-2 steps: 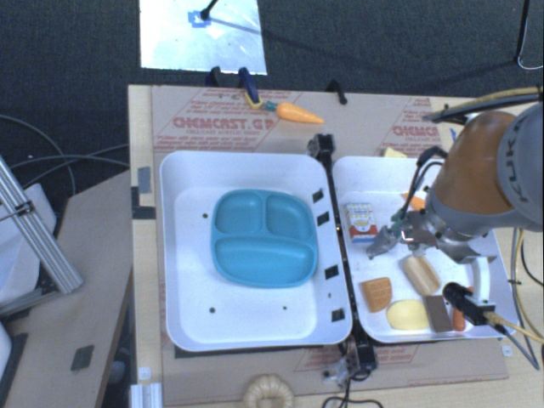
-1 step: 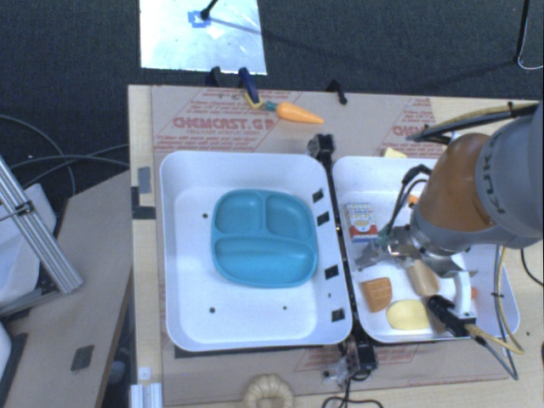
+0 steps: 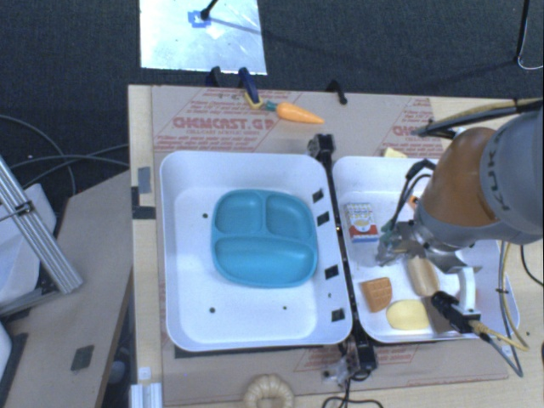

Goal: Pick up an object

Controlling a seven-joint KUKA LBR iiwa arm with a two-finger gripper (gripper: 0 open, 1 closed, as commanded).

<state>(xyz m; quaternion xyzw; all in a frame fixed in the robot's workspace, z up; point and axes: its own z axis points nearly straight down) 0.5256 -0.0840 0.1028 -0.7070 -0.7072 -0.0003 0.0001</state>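
Hidden under the arm [image 3: 476,185]: much of the right bin [image 3: 361,172]. Label on the small carton [image 3: 361,221] too blurred to read.

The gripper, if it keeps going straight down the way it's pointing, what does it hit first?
Most likely the bare floor of the right bin. The gripper points down between the small carton and the orange block, though depth is hard to judge from above.
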